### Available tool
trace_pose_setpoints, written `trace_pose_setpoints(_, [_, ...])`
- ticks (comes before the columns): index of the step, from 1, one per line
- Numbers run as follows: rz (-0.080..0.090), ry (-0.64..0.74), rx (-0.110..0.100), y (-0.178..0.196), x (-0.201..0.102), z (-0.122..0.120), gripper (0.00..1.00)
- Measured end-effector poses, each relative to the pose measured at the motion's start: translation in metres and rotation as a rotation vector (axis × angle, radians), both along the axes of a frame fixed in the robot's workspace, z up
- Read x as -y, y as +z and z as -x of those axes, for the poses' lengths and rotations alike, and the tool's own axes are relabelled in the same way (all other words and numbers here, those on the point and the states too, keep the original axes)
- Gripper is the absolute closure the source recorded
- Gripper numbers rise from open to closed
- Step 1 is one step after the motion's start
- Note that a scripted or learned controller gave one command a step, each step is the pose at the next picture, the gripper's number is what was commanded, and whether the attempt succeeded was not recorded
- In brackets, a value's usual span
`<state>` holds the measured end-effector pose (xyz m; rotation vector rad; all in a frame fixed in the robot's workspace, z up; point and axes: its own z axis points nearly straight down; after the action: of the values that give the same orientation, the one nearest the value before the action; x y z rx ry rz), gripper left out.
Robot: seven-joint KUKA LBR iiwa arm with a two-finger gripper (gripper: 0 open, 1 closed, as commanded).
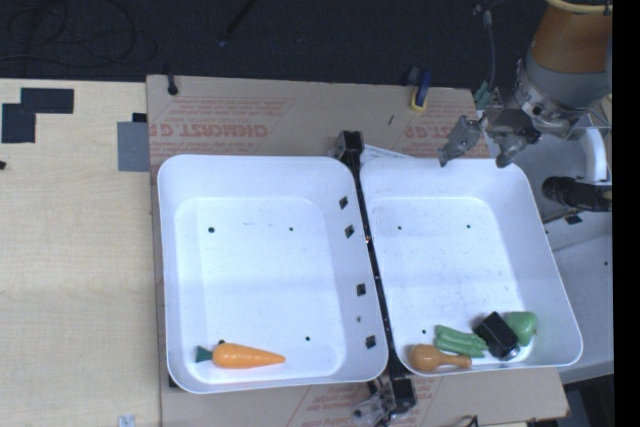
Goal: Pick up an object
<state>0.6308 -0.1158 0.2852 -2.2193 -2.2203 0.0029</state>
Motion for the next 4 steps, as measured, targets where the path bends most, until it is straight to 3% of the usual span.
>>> trace_pose_setpoints(1, [0.001,0.005,0.015,0.127,-0.039,-0.002,0.0])
trace_pose_setpoints(2, [0.0,0.005,0.017,0.26,-0.081,0.019,0.0])
trace_pose_setpoints(3, [0.003,-0.004,0.0,0.251,-0.031,-0.014,0.0])
trace_pose_setpoints(4, [-0.001,0.003,-0.002,0.253,-0.075,0.051,0.0])
